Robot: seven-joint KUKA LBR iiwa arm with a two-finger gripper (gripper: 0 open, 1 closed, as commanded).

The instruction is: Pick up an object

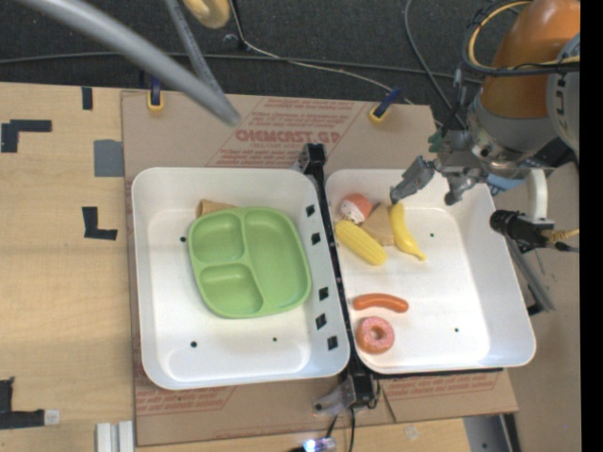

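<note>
The right bin [471, 290] holds several toy foods: a banana [405, 231], a corn cob [361, 242], a small red and white piece [356, 206], a hot dog sausage [381, 302] and a pink donut [376, 334]. My gripper [435, 185] hangs open over the bin's far edge, just above and right of the banana, with nothing between its fingers [407, 181]. The orange-banded arm [528, 45] reaches in from the upper right.
The left bin [155, 281] bears a green divided plate [249, 260] with a tan piece [215, 208] peeking out behind it. A black divider [323, 252] separates the bins. Cables run along the back and a grey pole crosses the top left.
</note>
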